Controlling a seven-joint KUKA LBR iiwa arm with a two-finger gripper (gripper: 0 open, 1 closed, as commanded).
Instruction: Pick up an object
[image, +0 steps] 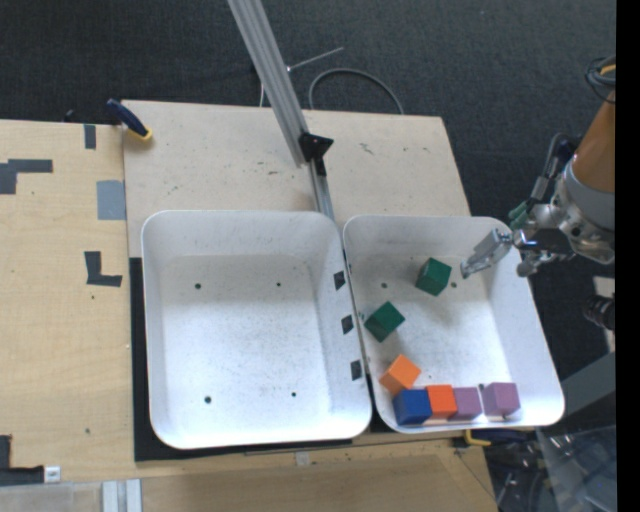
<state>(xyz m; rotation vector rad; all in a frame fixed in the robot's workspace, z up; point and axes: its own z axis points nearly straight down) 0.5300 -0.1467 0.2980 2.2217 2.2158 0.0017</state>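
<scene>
The arm's jaws (488, 252) hang over the upper right part of the right bin (530, 330), reaching in from the right edge. I cannot tell whether they are spread or pressed together; nothing shows between them. Just to their left, apart from them, a dark green cube (433, 276) lies tilted on the bin floor. A second green cube (384, 321) lies lower and further left, near the wall shared with the left bin (160, 300). Below it an orange cube (401, 372) sits tilted, touching or just above a row along the near wall: a blue cube (411, 406), an orange-red cube (442, 401), a pink cube (467, 402) and a purple cube (501, 398), side by side. Both bins rest on the wooden table (200, 150), where a slanted metal rail (275, 75) runs down toward the gap between them.
</scene>
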